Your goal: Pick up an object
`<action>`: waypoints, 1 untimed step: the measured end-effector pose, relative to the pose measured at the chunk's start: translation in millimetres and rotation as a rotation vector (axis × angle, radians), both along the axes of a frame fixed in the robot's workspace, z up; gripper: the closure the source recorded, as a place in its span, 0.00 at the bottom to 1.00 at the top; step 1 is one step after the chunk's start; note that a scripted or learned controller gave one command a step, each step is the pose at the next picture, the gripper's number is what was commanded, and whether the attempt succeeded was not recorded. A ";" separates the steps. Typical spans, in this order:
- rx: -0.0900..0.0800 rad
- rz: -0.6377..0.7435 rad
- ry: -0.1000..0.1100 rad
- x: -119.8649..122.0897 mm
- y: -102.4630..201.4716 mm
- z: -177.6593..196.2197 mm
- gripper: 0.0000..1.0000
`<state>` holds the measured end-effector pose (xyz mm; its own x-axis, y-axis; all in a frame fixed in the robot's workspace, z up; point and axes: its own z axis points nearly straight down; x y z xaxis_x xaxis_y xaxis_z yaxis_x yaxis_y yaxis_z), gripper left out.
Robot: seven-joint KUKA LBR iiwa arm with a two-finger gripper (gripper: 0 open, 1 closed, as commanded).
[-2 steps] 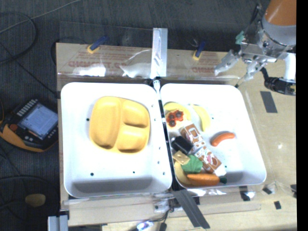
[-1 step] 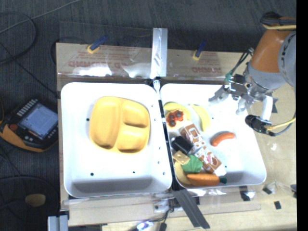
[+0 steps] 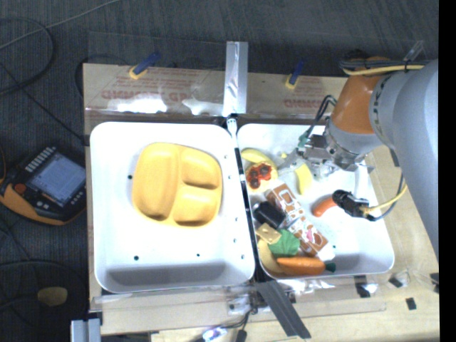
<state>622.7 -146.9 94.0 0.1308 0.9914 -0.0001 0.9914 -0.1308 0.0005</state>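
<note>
bench: flat brown board on dark carpet | left bin: smooth yellow tray | right bin: toy food pile, carrot near front | gripper: cannot tell

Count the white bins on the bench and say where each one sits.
2. The left bin holds a yellow sectioned tray. The right bin holds a heap of toy food, with the gripper over its upper part. Nothing suggests a hidden third.
</note>
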 end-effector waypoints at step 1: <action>0.002 0.000 0.002 -0.5 0.2 8.0 1.00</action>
<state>622.2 -146.7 101.9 0.1313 0.9913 0.0014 0.9913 -0.1313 -0.0022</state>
